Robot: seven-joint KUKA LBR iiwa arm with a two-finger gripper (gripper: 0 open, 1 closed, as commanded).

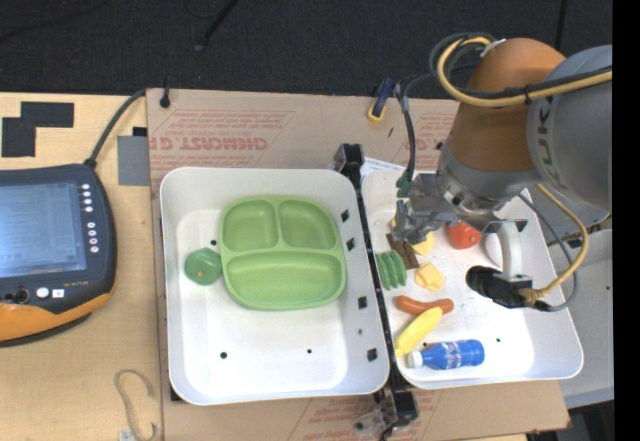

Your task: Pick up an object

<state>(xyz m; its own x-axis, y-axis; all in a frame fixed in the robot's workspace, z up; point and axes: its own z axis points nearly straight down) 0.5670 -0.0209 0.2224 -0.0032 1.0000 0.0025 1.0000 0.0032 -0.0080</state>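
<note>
Clutter crowds the right-hand bin [560, 354], and the gripper [408, 229] hangs low over its upper left part, close to the divider between the bins. How its jaws stand I cannot tell from this angle; the wrist hides them.

The likeliest pick looks to be the small dark brown piece [408, 253] just below the gripper, with the yellow block [429, 276] just beyond it. To do it well, I'd judge the arm should drop straight down and close on one piece alone, since the green ridged piece [390, 269] lies just left of the gripper, hard against the bin wall.

Further below the gripper lie a sausage [424, 305], a banana [418, 330] and a blue-labelled bottle [446, 355]. A red piece [463, 234] sits to the gripper's right. The left bin [190, 349] holds a green divided plate [281, 253] and a green cup [203, 266].
</note>
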